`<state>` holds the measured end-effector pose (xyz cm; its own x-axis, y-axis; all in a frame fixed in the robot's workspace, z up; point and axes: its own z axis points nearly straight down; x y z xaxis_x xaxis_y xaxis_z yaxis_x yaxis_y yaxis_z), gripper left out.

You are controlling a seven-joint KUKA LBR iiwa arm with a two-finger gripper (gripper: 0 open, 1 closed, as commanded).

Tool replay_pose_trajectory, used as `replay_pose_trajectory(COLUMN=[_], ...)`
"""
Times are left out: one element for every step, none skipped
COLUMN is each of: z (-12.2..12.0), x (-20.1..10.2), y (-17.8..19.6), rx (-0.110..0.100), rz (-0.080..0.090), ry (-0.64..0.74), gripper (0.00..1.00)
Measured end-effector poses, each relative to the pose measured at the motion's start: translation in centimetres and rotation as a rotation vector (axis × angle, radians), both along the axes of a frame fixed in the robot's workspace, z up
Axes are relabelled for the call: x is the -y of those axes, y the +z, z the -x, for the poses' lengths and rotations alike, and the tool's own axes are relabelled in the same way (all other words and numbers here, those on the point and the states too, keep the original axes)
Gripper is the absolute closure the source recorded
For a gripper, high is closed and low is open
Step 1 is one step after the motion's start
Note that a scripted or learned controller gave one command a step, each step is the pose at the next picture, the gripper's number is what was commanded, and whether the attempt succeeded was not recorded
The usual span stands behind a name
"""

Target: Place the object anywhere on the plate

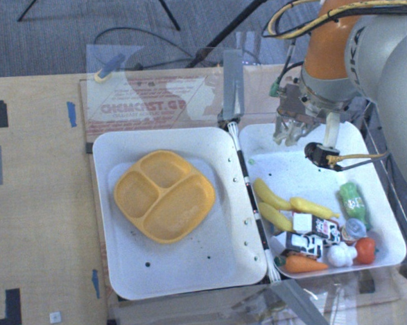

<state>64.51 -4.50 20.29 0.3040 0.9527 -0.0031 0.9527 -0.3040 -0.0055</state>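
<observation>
A yellow plate (165,194) with three compartments lies in the left bin (120,268), with nothing on it. The right bin (287,163) holds a pile of small things at its near end: two yellow bananas (271,195), a carrot (305,263), a green bottle (352,202), a red tomato (365,250), a white ball (340,254) and black-and-white boxes (311,235). My gripper (288,137) hangs over the far left part of the right bin, well away from the pile. It is open, with nothing between its fingers.
A raised divider (250,190) separates the two bins. A black fitting (318,154) with a yellow cable hangs just right of the gripper. A clear sheet and a metal post (234,87) stand behind the bins.
</observation>
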Motion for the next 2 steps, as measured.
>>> replay_pose_trajectory(z=[-2.2,-2.3], x=[3.6,5.5], y=[1.1,7.8], rx=[0.005,0.006], rz=[-0.001,-0.002], ry=[0.433,0.883], gripper=[1.00,1.00])
